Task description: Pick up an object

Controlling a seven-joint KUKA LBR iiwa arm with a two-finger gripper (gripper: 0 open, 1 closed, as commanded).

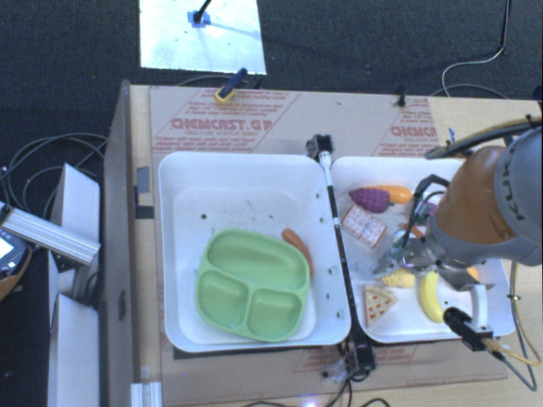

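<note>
- Where the grey arm with its orange band (475, 197) reaches in from the right, the pincer (405, 254) sits low in the right shallow white bin (501, 320), among the toy foods; whether it is open or closed cannot be told, and nothing can be seen held in it.
- Just beside the pincer lie a small yellow piece (397, 279) and a yellow plastic banana (430, 297), the banana lying lengthwise toward the bin's near rim.
- Near the bin's front left corner rests a triangular pizza slice toy with red spots (377, 302).
- Farther back are a purple grape-like bunch (370, 198), touching an orange carrot-shaped piece (392, 193), and a pale square block with a red grid pattern (363, 225) near the dividing wall.
- Next to it, the left shallow white bin (182, 227) carries a light green plastic tray with three compartments (252, 285) and an orange sausage-shaped toy (296, 245) just beside the tray's upper right edge.
- Under both bins the counter is covered by a brown protective sheet (229, 113) printed in red with "CHEMCAST GP", repeated; a second print near the right side is partly hidden.
- On the arm's grey casing, letters reading "KU" (530, 189) show at the frame's edge.
- Behind the counter a square pale panel (200, 24) lies on the dark floor.
</note>
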